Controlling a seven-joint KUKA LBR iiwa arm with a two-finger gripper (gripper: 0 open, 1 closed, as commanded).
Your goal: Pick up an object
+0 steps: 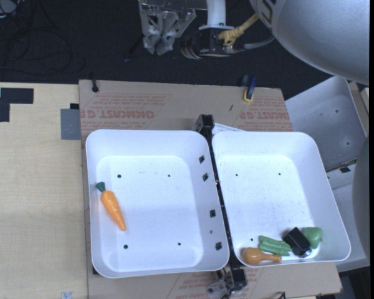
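An orange toy carrot [113, 210] with a green top lies by the left wall of the left bin [143, 143]. In the front right corner of the right bin [268, 143] sit a tan gourd-shaped toy [260, 256], a green pod [274, 245], a small black block [297, 242] and a green lump [313, 234], all close together. My gripper [164, 42] hangs high beyond the bins' far edge, over the dark background. It is open, with nothing between its fingers, and it is far from every object.
The two bins meet at a black divider with clips [210, 185]. They rest on a cardboard sheet [174, 108] over a pale wooden bench [31, 185]. The large grey arm body [324, 23] fills the upper right corner.
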